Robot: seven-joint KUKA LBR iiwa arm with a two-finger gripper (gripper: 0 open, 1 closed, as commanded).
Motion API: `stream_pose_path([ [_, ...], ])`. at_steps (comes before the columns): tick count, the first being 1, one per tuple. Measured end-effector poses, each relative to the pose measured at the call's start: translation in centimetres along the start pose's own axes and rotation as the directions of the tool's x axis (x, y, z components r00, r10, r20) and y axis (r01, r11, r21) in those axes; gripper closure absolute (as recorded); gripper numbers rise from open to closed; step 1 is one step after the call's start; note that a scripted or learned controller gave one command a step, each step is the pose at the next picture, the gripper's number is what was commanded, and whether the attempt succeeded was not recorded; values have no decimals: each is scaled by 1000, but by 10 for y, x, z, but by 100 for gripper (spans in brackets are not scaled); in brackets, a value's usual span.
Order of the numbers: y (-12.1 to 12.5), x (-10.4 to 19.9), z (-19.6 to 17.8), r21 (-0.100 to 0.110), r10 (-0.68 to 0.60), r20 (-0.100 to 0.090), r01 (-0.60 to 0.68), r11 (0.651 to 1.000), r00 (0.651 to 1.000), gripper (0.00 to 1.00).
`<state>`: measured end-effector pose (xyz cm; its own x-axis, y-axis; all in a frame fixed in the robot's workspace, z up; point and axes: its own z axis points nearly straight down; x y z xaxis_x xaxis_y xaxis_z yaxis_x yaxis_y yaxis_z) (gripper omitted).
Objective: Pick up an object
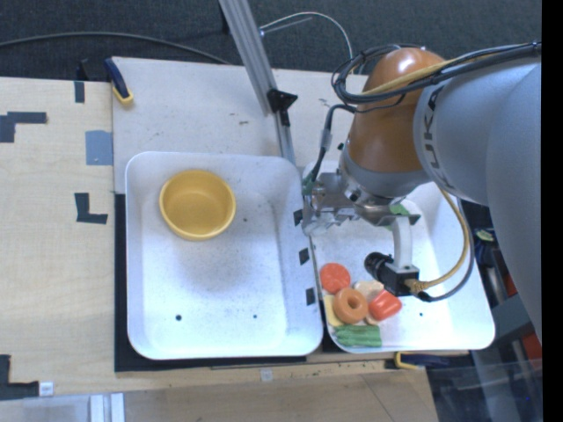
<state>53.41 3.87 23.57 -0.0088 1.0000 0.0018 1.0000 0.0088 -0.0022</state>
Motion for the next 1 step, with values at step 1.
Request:
stream_pose_path([
  [1, 2, 44, 5, 0, 2, 1, -2, 1000, 1000, 100],
])
